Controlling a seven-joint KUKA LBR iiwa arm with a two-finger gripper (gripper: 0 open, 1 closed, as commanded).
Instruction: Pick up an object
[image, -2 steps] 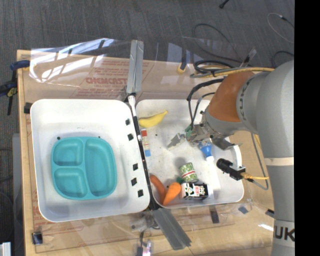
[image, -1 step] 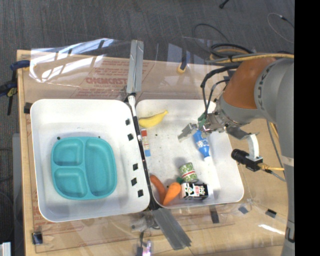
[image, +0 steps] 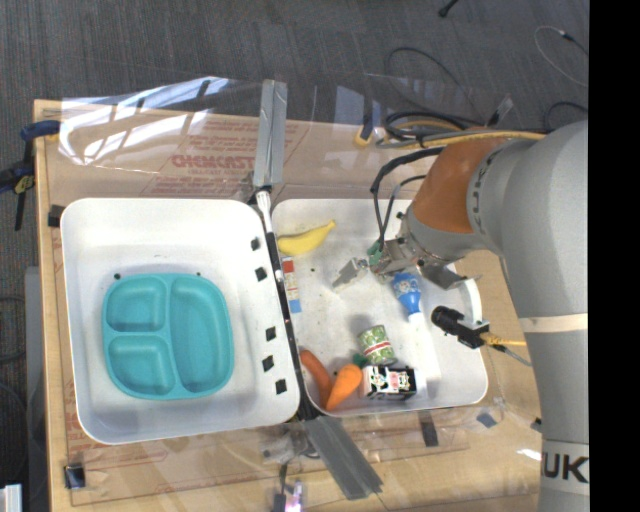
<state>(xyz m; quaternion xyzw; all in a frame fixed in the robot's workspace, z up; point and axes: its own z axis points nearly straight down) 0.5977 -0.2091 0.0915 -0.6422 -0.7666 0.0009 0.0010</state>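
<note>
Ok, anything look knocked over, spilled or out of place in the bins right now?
Nothing spilled or broken. In the right bin the small green can sits tilted against the black box, and the carrots crowd the near corner. The teal tray lies flat in the left bin.

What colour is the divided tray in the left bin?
Turquoise, seen plainly in the camera view: the divided tray.

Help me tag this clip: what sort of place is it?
Probably a robot lab: an arm works over two white bins on a bench, with loose cables behind.
</note>
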